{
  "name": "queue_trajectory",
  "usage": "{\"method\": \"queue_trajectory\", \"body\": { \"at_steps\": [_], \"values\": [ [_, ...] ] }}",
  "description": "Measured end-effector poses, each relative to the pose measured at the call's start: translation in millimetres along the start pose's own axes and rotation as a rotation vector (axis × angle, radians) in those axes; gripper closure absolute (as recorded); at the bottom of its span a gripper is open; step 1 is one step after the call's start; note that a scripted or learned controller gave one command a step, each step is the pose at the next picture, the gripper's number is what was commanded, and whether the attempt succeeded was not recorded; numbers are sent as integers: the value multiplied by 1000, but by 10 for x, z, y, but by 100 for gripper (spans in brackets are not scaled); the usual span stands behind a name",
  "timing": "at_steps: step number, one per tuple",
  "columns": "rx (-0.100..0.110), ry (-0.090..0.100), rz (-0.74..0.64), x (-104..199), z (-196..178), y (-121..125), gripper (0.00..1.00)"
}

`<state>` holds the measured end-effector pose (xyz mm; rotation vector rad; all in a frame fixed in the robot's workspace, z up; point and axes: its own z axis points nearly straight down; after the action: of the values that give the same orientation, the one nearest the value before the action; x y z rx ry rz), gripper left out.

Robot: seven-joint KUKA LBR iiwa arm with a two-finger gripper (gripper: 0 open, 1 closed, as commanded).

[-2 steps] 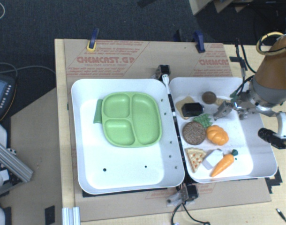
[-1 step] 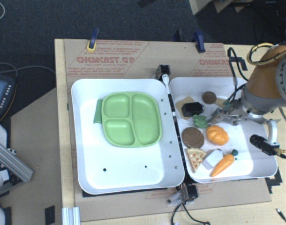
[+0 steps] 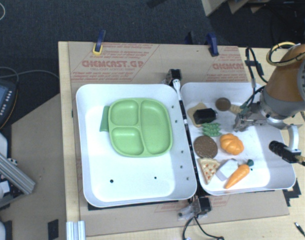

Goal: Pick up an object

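1. The gripper (image 3: 241, 121) hangs low in the right bin (image 3: 280, 176); jaw state cannot be told, and nothing is seen held.
2. Risk, judged: the croissant (image 3: 232, 144), greens (image 3: 211, 129) and cookie (image 3: 205, 146) crowd together, so a descent may nudge neighbours or close on nothing.
3. The right bin also holds a carrot (image 3: 237, 175), pizza slice (image 3: 209, 169) and black block (image 3: 204, 115).
4. The left bin (image 3: 92, 159) holds a green tray (image 3: 140, 126).

Two bins sit side by side on the surface (image 3: 72, 134). The left bin (image 3: 92, 174) holds a divided plate (image 3: 140, 126). In the right bin (image 3: 277, 176), a carrot (image 3: 237, 175) lies nearest the front, right of a pizza slice (image 3: 209, 169); a croissant (image 3: 232, 144) sits behind the carrot, with a round patty (image 3: 205, 146) to its left.
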<state>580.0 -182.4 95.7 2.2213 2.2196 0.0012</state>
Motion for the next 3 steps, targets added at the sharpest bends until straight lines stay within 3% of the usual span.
{"method": "queue_trajectory", "body": {
  "at_steps": [2, 3],
  "values": [
    [-4, -2, -1, -69, -1090, 20, 100],
    [-4, -2, -1, -72, -1310, 31, 100]
  ]
}}
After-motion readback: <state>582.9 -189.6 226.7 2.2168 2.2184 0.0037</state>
